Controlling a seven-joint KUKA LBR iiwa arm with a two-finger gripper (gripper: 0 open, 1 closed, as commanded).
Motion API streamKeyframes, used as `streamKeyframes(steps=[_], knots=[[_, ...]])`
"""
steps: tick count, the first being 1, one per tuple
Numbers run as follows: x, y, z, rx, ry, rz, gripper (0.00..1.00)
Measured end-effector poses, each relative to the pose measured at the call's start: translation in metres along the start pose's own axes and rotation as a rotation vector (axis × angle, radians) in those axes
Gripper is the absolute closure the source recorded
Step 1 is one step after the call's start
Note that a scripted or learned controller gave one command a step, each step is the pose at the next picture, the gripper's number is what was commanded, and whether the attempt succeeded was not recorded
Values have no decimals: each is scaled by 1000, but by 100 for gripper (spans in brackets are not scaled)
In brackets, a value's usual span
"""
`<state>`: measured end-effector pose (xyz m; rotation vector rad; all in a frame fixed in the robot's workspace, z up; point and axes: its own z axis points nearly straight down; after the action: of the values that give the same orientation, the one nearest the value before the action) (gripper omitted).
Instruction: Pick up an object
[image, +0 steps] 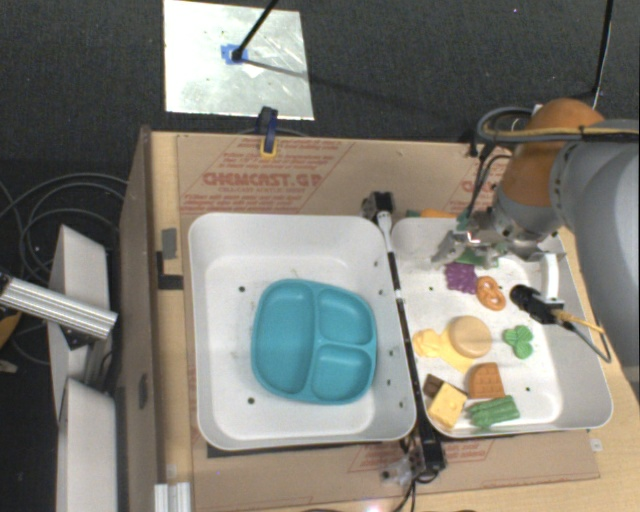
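Observation:
The right bin (580, 385) holds several toy foods. Purple grapes (461, 277) lie near its back, with an orange pretzel (490, 292) just right of them. Further forward are a tan bun (469, 336), a pale yellow piece (429, 344), green broccoli (518, 340), a brown toast slice (485, 380), a yellow cheese block (447, 405) and green beans (492, 410). My gripper (468, 250) hangs over the back of this bin, just above the grapes. Its fingers stand apart and open with nothing between them.
The left bin (220, 250) bears a blue divided plate (313, 340). A small orange piece (437, 213) lies at the right bin's back rim. The grey arm (590, 200) fills the space over the bin's right back corner. A divider rail (395, 290) runs between the bins.

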<state>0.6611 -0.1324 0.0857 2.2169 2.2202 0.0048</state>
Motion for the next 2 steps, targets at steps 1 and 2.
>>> streamKeyframes(steps=[1,2], knots=[[4,-15,1,4,0,1,0],[4,-13,-11,-1,-1,-1,100]])
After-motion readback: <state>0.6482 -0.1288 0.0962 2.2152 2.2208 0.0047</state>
